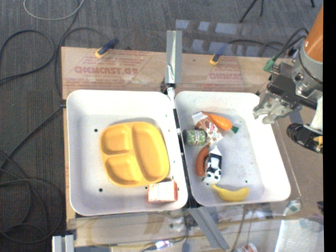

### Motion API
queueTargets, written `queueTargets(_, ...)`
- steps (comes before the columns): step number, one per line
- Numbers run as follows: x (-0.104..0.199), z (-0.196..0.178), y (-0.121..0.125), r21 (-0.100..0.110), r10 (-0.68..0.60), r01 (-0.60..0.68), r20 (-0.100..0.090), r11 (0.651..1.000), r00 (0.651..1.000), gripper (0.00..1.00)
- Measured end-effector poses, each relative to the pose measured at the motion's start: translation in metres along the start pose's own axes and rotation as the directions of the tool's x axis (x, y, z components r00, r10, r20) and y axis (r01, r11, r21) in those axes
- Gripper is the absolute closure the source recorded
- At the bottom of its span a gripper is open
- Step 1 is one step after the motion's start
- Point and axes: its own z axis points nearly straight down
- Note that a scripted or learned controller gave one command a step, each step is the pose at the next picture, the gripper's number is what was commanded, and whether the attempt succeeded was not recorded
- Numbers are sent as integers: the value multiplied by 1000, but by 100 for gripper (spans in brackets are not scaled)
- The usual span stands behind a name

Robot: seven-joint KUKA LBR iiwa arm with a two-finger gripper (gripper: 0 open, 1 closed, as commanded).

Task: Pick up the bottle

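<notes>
Looking down on a counter [79,67] with two shallow white bins side by side. One grey arm with an orange band enters from the right, and its end effector [270,111] hangs over the right rim of the right bin [262,156], well apart from everything in it and holding nothing. Whether it is spread or closed cannot be told from this angle.

One bottle [195,137], small with a green label, lies on its side against the right bin's left wall. It touches a printed packet [209,129] in a small cluster. One orange carrot [219,121] lies just above the packet, one red sausage [201,160] just below the bottle, one black-and-white cow-patterned carton [213,168] beside the sausage, and one yellow banana [231,193] near the bin's front edge.

The left bin [84,156] holds one yellow divided plate [135,152] and one small red-and-white box [161,192].

By my judgement the approach has not begun in earnest. The next move calls for travelling left across the bin, then descending over the bottle with care, since its neighbours crowd it closely.
</notes>
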Motion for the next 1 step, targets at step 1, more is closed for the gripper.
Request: queueTargets(1,0,0,0,0,-1,1,0,1000,1000,0)
